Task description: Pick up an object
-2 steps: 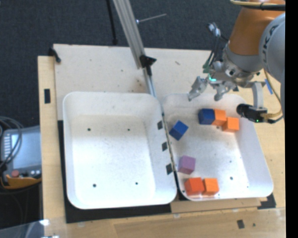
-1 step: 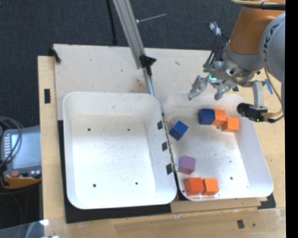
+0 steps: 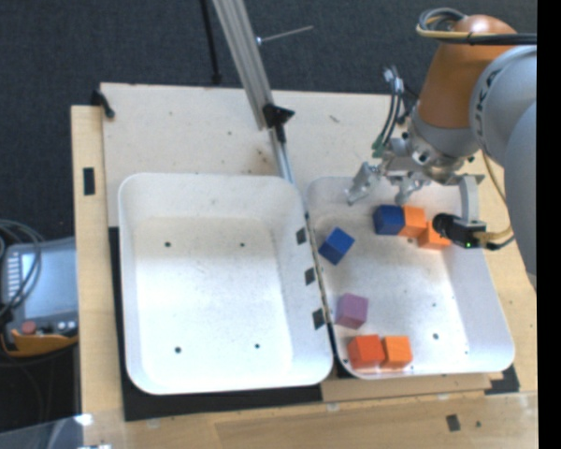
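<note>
While the pincer (image 3: pixel 385 183) hangs at the far end of the right bin (image 3: pixel 481 321), I read its two metal fingers as spread, one toward the bin's far-left corner and one nearer the wrist, with nothing between them. What matters for my coming move is that the closest candidate, the dark blue cube (image 3: pixel 388 219), lies just at six o'clock from the pincer, touching an orange block (image 3: pixel 414 220) at its three o'clock side; a second orange piece (image 3: pixel 434 238) sits just beyond that, partly covered by a black fitting (image 3: pixel 456 227) on the arm. That crowding suggests to me that a straight drop may catch two blocks at once. A looser target, the tilted blue cube (image 3: pixel 337 245), lies at about seven o'clock from the pincer, near the bin's left wall and apart from everything else. Farther along at six o'clock I see a purple cube (image 3: pixel 352 310), and beyond it two orange cubes (image 3: pixel 379 351) side by side against the near rim. The left bin (image 3: pixel 140 195) sits alongside on the table (image 3: pixel 168 129). I cannot judge the pincer's height above the bin floor, and the fingertips are blurred.
</note>
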`<action>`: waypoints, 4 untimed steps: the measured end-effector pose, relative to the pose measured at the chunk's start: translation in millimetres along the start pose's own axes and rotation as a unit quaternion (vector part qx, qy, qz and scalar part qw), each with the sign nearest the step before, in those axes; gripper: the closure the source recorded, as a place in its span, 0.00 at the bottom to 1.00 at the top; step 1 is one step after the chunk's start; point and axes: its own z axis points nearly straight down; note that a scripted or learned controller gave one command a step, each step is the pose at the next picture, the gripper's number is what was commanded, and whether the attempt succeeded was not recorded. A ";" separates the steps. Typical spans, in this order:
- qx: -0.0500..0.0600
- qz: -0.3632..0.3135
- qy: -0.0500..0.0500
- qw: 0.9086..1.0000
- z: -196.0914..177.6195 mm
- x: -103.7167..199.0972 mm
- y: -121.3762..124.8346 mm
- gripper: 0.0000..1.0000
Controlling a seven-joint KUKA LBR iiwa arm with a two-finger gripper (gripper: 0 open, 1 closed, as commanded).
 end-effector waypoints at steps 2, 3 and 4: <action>-0.010 0.000 0.001 1.000 72.5 -1.2 8.2 0.00; -0.013 0.001 0.002 1.000 60.2 -1.7 9.6 1.00; -0.005 0.000 0.001 1.000 15.7 -4.3 7.0 1.00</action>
